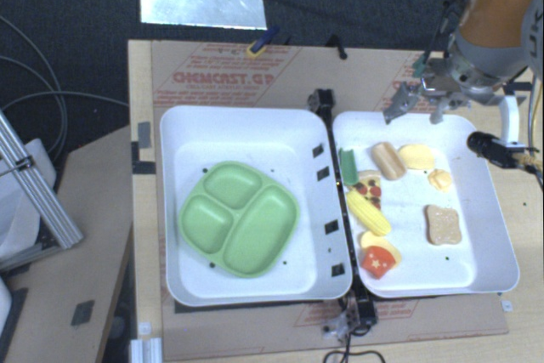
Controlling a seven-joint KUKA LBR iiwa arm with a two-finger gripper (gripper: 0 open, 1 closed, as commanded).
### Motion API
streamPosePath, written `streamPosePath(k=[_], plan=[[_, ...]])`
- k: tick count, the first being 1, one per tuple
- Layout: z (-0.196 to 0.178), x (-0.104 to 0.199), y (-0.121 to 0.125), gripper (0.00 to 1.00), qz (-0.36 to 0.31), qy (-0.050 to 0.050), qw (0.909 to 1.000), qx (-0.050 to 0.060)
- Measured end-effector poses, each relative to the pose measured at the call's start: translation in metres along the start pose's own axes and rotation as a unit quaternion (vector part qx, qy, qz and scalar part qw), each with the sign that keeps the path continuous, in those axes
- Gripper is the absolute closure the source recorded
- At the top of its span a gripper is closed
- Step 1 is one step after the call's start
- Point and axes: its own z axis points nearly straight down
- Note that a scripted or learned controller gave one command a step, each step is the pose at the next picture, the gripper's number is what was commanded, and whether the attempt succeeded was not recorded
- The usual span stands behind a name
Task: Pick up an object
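Hovering at the right bin's (489, 183) upper rim, jaws (416, 107) apart (nothing held), positioned to descend on the hot dog (388, 160)

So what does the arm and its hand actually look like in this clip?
The arm is a rounded grey body with a broad orange band above the wrist. Below that sits a metallic grey wrist block with dark cables running along it. The hand has two slim grey fingers. No markings are legible.
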Motion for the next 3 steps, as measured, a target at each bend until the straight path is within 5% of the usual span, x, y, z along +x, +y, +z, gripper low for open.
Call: streamPosePath(k=[1, 2, 3], plan=[[0.088, 0.049, -0.043, 0.00, -0.002, 0.002, 1.0000, 0.005], [0.082, 0.118, 0.007, 0.00, -0.003, 0.000, 1.0000, -0.003], [0.084, 0.127, -0.072, 0.00, 0.001, 0.001, 1.0000, 0.003]])
